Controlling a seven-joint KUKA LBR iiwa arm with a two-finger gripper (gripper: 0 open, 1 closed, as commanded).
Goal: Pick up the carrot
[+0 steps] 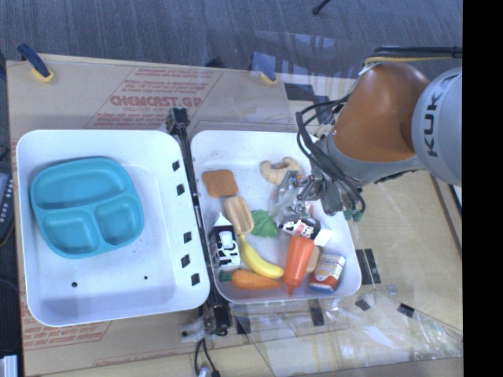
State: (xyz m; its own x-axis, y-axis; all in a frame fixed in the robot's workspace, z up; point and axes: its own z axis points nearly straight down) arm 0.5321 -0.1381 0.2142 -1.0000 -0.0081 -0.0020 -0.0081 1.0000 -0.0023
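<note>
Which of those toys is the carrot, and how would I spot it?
Look in the right-hand white bin, along its near edge. The carrot stands almost upright there, between the yellow banana and a small carton. It is the tapered orange one with its point towards you; another orange piece lies flat beside it.

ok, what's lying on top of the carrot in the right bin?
Nothing lies on the carrot. Its narrow end points at the near wall of the right bin, beside the orange pepper and a small can. The gripper hangs above its top end, hiding what's beneath.
</note>
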